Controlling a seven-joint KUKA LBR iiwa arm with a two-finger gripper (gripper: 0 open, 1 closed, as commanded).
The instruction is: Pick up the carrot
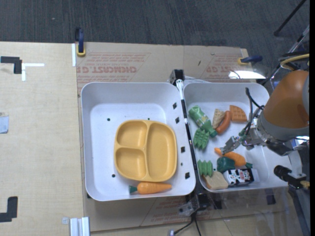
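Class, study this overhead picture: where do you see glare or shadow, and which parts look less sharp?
In the camera view, light is even; the divided yellow plate casts a faint shadow in the left bin. Glare marks the cardboard behind the right bin. The carrot is sharp, while the toys by the hand are small and crowded, harder to read.

A dark grey carpeted floor (147,11) fills the top of the view. Below it lies the tabletop (37,146), pale wood-grain on the left. A sheet of brown cardboard (128,63) with red printed lettering, seen upside down, covers its right part, held at the far edge by 2 clamps: a blue and yellow one (79,42) at the left and another (250,59) at the right. Black L-shaped brackets (14,63) sit at the tabletop's left side, with white tape marks (34,66) near the upper one. Light is even, with a bright glare patch (246,74) near the right clamp.
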